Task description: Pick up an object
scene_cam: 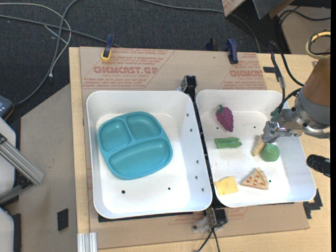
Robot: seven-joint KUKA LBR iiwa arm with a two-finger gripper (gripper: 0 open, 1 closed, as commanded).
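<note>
In the right bin (pixel 294 188) lie a purple grape bunch (pixel 225 117), a green pod-like piece (pixel 228 143), a green round fruit (pixel 271 153), a small tan piece (pixel 257 149), a pizza slice (pixel 255 180) and a yellow cheese wedge (pixel 227 186). My gripper (pixel 271 134) hangs low over the right side of this bin. It is just above the tan piece and the green round fruit, close to both. Nothing is visibly lifted off the bin floor.
A teal divided plate (pixel 135 144) lies in the left bin (pixel 105 193). The raised divider (pixel 199 140) runs between the two bins. Blue clamps (pixel 108 45) hold the cardboard sheet at the back. Cables (pixel 286 72) trail behind the arm at right.
</note>
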